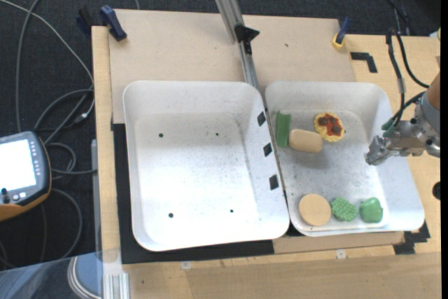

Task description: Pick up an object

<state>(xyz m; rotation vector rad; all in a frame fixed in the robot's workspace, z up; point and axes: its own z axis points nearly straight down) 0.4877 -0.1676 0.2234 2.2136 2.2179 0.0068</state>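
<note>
The gripper (378, 153) hangs at the right bin's (402, 185) edge, its grip unreadable, while the tan bread-like block (306, 141) beside it looks light, firm, best pinched across its short width.

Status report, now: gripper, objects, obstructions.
Gripper at right bin's right wall, nothing seen between fingers. Six objects in right bin, none lifted; nearest: green piece, yellow-red toy. Nothing seen between gripper and them.
</note>
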